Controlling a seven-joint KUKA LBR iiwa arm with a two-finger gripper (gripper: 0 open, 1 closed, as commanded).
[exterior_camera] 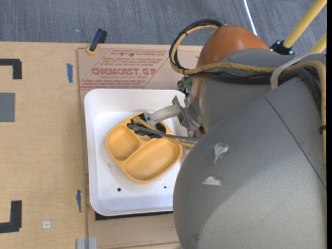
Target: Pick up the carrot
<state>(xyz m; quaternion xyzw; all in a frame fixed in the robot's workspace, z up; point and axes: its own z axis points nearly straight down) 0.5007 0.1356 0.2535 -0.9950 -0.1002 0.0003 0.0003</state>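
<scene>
Carrot hidden from view, pose and place untellable

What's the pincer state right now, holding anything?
Pincer: cannot be told, open or closed. It is at the far edge of the yellow divided plate in the white bin.

Plastic, cardboard and wood on my screen.
I see a smooth, slightly glossy yellow plastic dish in a matt white plastic bin, printed brown cardboard, a pale wood-grain bench, and a dark matt gripper.
</scene>
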